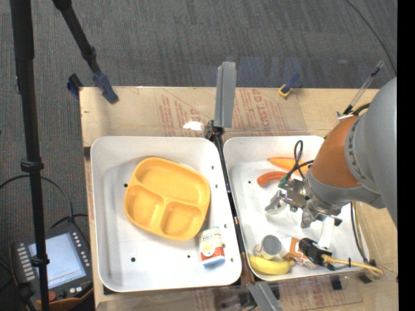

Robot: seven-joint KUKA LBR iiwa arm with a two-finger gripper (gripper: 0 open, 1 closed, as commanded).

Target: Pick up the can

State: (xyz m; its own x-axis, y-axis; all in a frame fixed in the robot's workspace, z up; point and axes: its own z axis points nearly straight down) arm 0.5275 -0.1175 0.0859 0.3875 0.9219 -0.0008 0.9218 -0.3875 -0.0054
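Can point(270, 245) upright near the right bin's point(241, 149) front edge, arm above it.

The gripper point(290, 206) hovers just behind the can, likely lining up a descent; whether its jaws are released or clenched I cannot tell. Counted: one can, one banana point(270, 265) touching it in front, two orange pieces point(275, 171) behind; left bin point(109, 149) holds one yellow plate point(166, 197), one small carton point(212, 246).

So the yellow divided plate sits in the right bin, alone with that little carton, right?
Not quite. The camera view shows the yellow plate in the left bin, not the right one. The little carton does lie beside it there, near the bin's front edge.
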